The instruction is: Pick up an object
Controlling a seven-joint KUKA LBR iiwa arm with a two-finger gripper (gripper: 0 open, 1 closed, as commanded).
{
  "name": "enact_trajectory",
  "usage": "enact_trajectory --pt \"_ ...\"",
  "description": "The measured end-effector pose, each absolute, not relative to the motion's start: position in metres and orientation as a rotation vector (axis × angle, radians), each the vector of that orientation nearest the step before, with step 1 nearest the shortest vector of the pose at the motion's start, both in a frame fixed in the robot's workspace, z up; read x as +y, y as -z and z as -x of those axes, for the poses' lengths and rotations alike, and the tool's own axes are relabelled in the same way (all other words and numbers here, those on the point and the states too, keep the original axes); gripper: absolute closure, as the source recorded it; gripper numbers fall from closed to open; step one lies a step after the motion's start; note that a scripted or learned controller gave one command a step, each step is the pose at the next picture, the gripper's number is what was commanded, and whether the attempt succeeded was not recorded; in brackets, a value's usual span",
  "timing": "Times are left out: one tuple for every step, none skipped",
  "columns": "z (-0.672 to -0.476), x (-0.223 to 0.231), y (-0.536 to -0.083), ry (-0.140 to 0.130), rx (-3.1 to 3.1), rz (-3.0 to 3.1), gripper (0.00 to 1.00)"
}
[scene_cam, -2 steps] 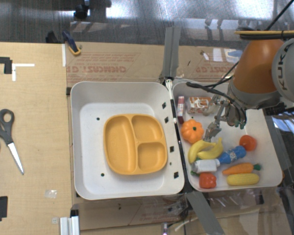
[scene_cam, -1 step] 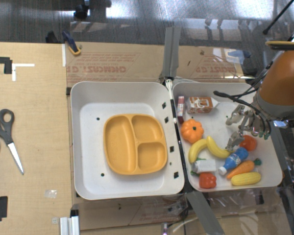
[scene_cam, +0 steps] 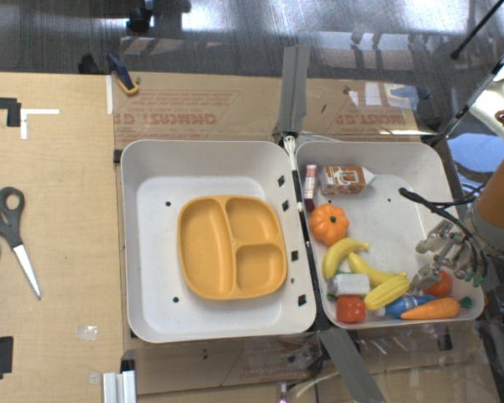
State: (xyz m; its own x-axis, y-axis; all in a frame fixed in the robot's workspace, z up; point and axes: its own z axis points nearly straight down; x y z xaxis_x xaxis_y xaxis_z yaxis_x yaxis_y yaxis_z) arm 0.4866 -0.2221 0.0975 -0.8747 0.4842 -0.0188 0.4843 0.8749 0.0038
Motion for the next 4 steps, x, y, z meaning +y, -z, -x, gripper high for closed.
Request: enact_trajectory --pt "-0.502 -0.153 -0.095 0.015 2.988 -0.928 0.00" --pt "-0.492 -0.143 -0.101 0.041 2.961 -0.937 0.00" --pt "-0.488 -0.141 -0.103 0.048 2.932 -1.004 0.00" --pt "-0.489 -0.200 -0.101 0.001 3.005 -0.778 0.00"
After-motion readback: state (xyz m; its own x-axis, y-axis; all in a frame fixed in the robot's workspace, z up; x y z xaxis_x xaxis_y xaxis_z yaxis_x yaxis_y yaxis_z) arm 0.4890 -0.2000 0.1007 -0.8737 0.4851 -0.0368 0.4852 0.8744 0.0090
